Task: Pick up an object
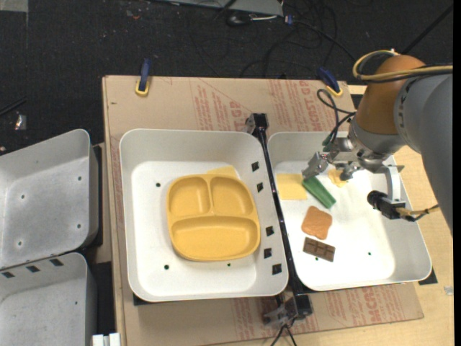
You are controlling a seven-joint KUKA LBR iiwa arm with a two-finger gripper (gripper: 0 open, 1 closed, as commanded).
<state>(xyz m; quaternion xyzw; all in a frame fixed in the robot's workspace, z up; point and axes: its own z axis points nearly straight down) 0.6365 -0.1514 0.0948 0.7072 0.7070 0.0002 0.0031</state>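
In the right bin (403, 262) lie a green block (318, 192), a pale yellow block (290, 187), an orange waffle-like piece (317, 222) and a brown chocolate bar (319, 249). My gripper (331, 167) hangs over the bin's far part, just above and right of the green block's upper end. It is open, with its fingers spread and nothing held between them. A small yellow piece (339, 180) peeks out just below the fingers.
The left bin (144, 265) holds a yellow divided tray (213, 217) lying over a pale yellow sheet (225, 172). A black divider (272, 207) runs between the two bins. The arm's grey body and orange band (382, 99) fill the upper right.
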